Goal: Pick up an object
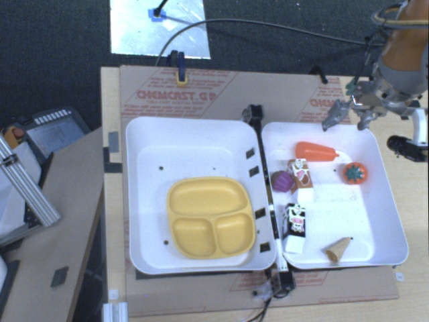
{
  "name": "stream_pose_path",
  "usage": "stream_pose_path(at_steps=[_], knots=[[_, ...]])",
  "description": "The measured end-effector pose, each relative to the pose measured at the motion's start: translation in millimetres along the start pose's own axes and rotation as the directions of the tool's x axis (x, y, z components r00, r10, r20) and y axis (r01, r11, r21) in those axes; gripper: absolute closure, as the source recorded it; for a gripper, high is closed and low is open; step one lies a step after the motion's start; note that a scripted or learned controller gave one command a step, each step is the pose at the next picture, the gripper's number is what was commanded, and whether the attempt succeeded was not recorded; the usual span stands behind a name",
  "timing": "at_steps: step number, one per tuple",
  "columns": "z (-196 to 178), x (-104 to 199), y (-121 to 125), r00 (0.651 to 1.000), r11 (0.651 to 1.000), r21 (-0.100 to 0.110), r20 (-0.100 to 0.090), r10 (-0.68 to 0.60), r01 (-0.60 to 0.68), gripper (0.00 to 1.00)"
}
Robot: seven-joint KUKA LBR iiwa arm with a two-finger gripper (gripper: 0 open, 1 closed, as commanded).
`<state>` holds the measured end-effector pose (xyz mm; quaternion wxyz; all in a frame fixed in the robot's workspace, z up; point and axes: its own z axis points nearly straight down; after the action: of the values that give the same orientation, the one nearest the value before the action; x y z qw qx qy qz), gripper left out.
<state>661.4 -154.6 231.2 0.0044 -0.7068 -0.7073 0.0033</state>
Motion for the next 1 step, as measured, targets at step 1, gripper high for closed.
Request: stream_pose_path(at_steps=[1], knots=[[-8.6, 0.4, 2.3, 1.0, 1.0, -0.013, 0.002, -0.002, 0.002, 0.0]])
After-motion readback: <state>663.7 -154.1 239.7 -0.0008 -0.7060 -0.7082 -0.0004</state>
